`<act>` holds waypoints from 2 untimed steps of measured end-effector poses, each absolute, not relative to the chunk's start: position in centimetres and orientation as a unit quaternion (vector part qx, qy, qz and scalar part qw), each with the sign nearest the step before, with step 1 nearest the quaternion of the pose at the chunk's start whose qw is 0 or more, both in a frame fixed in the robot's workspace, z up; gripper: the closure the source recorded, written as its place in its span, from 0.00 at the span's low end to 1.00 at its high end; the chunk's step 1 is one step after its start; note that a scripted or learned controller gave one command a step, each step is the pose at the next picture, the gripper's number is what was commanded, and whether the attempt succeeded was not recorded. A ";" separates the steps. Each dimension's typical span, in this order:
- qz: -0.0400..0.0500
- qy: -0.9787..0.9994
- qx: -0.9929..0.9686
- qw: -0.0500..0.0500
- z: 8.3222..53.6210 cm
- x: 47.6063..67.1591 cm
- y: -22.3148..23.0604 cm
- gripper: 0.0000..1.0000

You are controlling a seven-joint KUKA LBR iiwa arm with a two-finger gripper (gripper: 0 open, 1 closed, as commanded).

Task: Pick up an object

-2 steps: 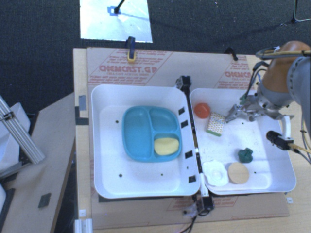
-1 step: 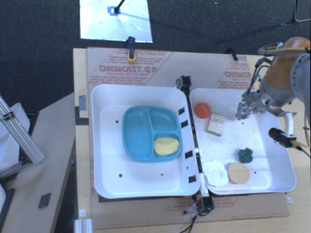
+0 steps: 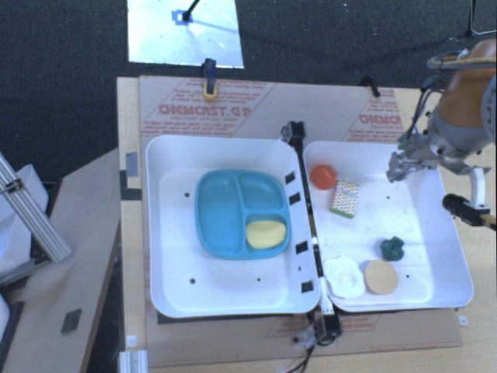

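two bins side by side, gripper (image 3: 397, 169) hovers above the right bin (image 3: 435, 231), holding nothing that shows, grip state impossible to tell, orange ball (image 3: 323, 176) nearby.

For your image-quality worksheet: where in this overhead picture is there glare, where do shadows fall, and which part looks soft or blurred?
Camera view: strong glare washes out the reflective square sheet on the dark floor beyond the bench; soft shadows lie along the inner walls of the left bin and under the blue plate; the pincer and orange-banded arm look slightly soft, while the bin contents are fairly sharp.
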State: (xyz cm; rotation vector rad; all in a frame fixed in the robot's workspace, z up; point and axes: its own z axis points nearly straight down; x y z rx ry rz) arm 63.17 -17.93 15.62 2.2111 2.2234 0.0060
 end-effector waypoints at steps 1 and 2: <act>0.002 0.709 0.705 0.004 22.0 62.9 -17.8 1.00; 0.002 0.709 0.705 0.003 26.3 63.0 -17.8 1.00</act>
